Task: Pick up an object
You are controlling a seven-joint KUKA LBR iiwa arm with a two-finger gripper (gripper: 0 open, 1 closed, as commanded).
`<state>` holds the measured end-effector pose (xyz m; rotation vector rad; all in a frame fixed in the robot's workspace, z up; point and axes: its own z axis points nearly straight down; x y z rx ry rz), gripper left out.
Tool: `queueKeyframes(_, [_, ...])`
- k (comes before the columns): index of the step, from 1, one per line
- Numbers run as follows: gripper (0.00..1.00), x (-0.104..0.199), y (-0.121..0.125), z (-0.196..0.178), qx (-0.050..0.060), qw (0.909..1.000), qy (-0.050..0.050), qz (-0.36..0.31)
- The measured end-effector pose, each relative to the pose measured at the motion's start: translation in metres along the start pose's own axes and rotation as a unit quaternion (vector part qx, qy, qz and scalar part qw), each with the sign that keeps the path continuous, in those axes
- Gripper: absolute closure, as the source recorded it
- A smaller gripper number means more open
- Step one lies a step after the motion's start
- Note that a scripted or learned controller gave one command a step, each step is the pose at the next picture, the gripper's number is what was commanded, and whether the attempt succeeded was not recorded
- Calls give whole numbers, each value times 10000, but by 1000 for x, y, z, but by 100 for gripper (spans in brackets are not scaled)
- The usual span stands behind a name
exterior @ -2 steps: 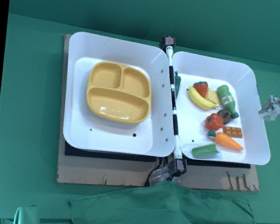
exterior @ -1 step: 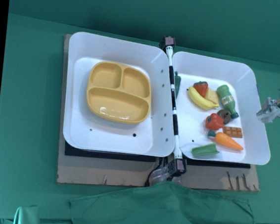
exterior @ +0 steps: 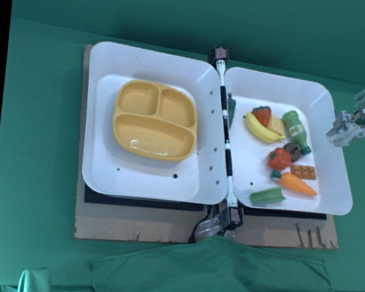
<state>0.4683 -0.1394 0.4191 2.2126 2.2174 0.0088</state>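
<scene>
Jaws (exterior: 341, 133) outside right bin (exterior: 334, 184) rim, empty.

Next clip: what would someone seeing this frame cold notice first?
Probably the yellow divided plate sitting alone in the left bin. Next, the cluster of toy food in the right bin: a banana, a green bottle, a carrot. The gripper hangs at that bin's right edge, with nothing visibly held.

A yellow divided plate (exterior: 155, 120) lies in the left bin (exterior: 96, 165); below the bins, green cloth (exterior: 220, 279) covers what seems cardboard (exterior: 135, 225).
</scene>
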Motion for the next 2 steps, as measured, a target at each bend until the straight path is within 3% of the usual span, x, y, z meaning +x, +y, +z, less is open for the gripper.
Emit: queueKeyframes(2, [100,107,8,35,47,10000,17,-4])
